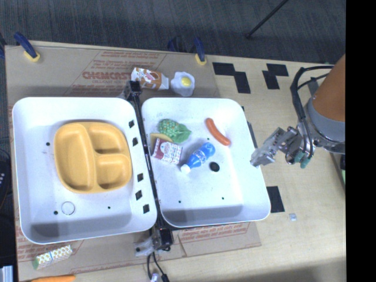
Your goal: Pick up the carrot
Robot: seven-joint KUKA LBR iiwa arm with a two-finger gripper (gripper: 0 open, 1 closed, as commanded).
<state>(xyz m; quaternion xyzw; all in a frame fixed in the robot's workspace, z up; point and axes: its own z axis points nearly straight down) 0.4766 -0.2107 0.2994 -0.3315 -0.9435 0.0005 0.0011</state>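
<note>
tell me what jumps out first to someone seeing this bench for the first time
The yellow divided tray stands out most, lying in the left white bin. In the right white bin a small cluster draws the eye: the orange carrot toward the back, a blue bottle and a green toy. The gripper hovers just off that bin's right rim.

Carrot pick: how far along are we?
Nothing done yet: the carrot lies in the right bin, near its upper right corner, untouched. In hand: the end effector hangs outside that bin, off its right rim, carrying nothing. Left: move in over the carrot, come down, grasp it and lift. The blue bottle lies close by, so the approach likely needs care.
</note>
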